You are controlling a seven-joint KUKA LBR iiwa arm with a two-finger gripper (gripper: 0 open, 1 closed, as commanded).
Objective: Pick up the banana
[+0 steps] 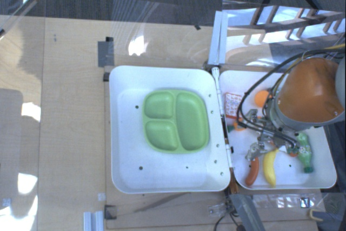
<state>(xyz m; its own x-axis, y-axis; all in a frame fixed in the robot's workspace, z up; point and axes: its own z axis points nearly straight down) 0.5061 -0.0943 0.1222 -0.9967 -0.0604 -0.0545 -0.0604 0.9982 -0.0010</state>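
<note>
We are seeing the banana [270,167] lying in the right bin [324,181], beside a sausage [252,173]. The gripper [258,147] is hovering just above the banana; we cannot tell its jaw state.

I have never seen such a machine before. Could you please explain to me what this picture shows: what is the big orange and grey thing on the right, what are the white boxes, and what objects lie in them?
The picture comes from one camera fixed above a wooden bench, looking down at a slant. The orange and grey thing is a robot arm reaching in from the right. At its end sits the gripper, a metal two-finger hand. The white boxes are two shallow bins. The left bin holds a green divided plate. The right bin holds toy food: a yellow banana, a reddish sausage, a green bottle, an orange ball and a small printed packet. The gripper hangs just above the banana and sausage; nothing is seen between its fingers.
</note>
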